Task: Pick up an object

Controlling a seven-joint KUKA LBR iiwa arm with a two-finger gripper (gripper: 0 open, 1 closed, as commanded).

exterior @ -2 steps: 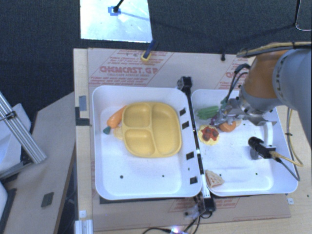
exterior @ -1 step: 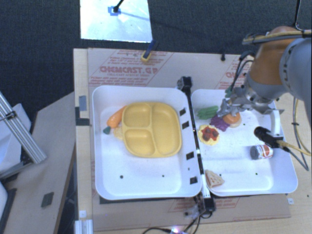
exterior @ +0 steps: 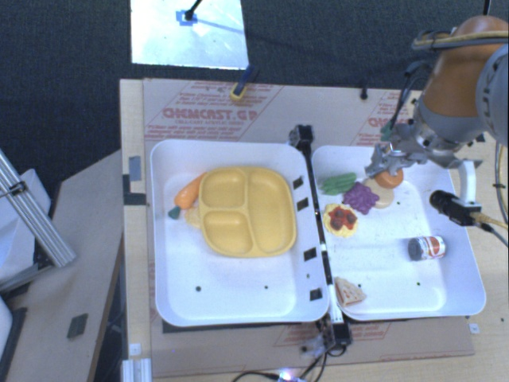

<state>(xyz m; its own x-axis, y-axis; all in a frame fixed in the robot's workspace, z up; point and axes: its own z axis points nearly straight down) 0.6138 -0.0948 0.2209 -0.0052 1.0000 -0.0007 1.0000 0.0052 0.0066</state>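
Arm (exterior: 465, 78): we see it reach in from the right of the right bin, grey with an orange band, its wrist above that bin's far edge.
Left bin (exterior: 238, 293): it lies just beside the right bin and holds the yellow tray (exterior: 242, 211); a carrot (exterior: 188, 192) lies against the tray's side farthest from the right bin.
Right bin (exterior: 413, 289): our landmark; every likely target lies inside it.
Gripper (exterior: 385, 164): low over the right bin's far part, just above an orange piece (exterior: 390, 178); we cannot tell how its tips stand, and we see nothing held.
Orange piece: we judge this the target, near the far edge of the right bin.
Purple piece (exterior: 362, 197): touching or almost touching the orange piece, toward the bin's middle.
Green pod (exterior: 338, 183): near the divider side of the right bin.
Pizza piece (exterior: 342, 219): just nearer than the purple piece.
Can (exterior: 427, 247): on its side, toward the bin's right wall, well apart from the cluster.
Sandwich wedge (exterior: 348, 292): in the right bin's near corner by the divider.
Risk: we judge the crowding the main hazard; the descent may nudge the purple piece or pinch two things, and the rounded orange piece could slip free.
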